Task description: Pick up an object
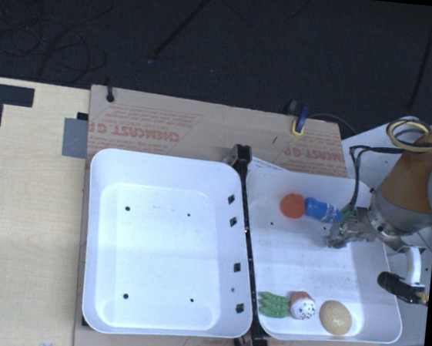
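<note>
The right bin [364, 301] holds several small objects. An orange ball [292, 206] lies in its far part, touching a blue cylinder-like piece [317, 209] on its right. Along the near wall sit a green leafy toy [272, 303], a white ball with red spots [302, 305] and a tan egg-shaped object [335, 317]. My gripper [339, 235] hangs low over the bin's right side, just right of and slightly nearer than the blue piece. I see nothing held in it.
The left bin [106, 187] sits beside the right one, joined by a black hinge strip [241, 241]. Both rest on a cardboard sheet [174, 129]. The arm's grey body and cables [408, 190] overhang the right bin's right edge.
</note>
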Action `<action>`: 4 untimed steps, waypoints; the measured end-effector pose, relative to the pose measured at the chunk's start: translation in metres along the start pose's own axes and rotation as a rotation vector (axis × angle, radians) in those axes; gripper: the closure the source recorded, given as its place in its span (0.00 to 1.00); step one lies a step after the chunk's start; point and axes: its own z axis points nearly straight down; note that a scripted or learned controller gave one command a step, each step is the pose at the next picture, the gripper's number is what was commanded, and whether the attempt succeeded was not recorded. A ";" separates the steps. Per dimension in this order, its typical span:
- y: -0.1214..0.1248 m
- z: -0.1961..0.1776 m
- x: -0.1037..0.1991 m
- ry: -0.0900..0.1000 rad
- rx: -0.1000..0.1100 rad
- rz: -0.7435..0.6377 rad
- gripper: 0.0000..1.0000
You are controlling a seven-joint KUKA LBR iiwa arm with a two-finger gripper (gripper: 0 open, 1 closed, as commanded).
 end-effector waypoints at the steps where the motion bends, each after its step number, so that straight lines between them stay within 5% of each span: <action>1: 0.000 0.000 0.000 0.000 0.000 0.001 0.00; 2: 0.000 0.000 0.000 0.000 0.000 0.001 0.00; 3: 0.000 -0.010 -0.002 0.000 0.001 0.005 1.00; 4: -0.001 -0.010 -0.001 0.001 0.001 0.007 0.00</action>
